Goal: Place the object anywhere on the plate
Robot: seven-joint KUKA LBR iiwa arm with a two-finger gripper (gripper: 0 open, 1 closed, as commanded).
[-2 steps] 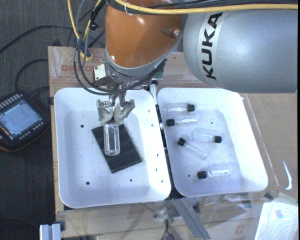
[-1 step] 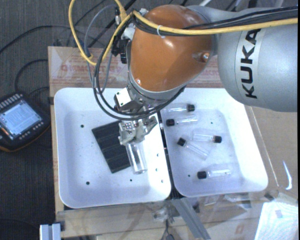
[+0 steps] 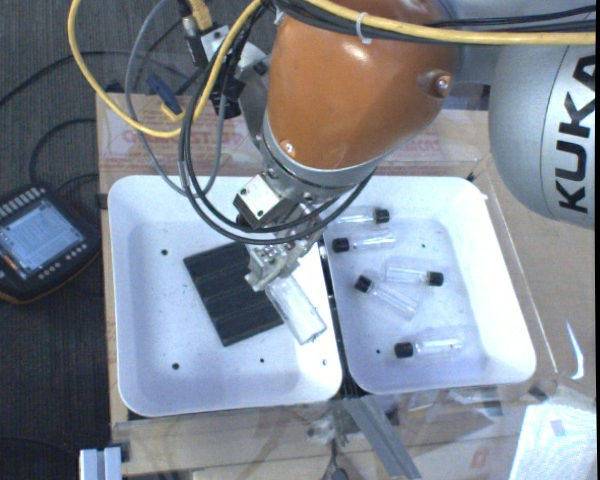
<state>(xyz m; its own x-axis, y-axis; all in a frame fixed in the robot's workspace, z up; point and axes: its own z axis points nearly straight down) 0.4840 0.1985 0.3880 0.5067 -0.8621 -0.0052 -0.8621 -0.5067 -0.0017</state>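
The black ribbed plate lies flat in the left bin, towards its right side. My gripper hangs over the plate's right edge, under the orange wrist band. A clear plastic vial sticks out from between its fingers, slanting down and to the right, past the plate's right edge and over the bin floor. The vial's capped end is hidden inside the fingers. The gripper is shut on the vial.
The right bin holds several clear vials with black caps, such as one vial near the front and another at the back. Yellow and grey cables loop behind the left bin. A teach pendant lies far left.
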